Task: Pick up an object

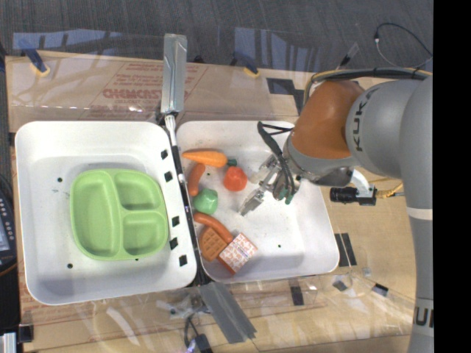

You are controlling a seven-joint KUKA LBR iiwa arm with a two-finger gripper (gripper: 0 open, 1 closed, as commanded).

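Note:
In the right bin, my gripper hangs low over the white floor, open, with nothing between its fingers. A red tomato-like toy lies just left of it, close to the upper fingertip and apart from it. Further left are an orange carrot, a small orange piece and a green pepper toy. Along the bin's front left lie a red sausage, a brown waffle and a pink-and-white checked block.
The left bin bears a green divided plate. A metal divider runs between the bins at the back. The arm's orange band and cables hang over the right bin's far right side.

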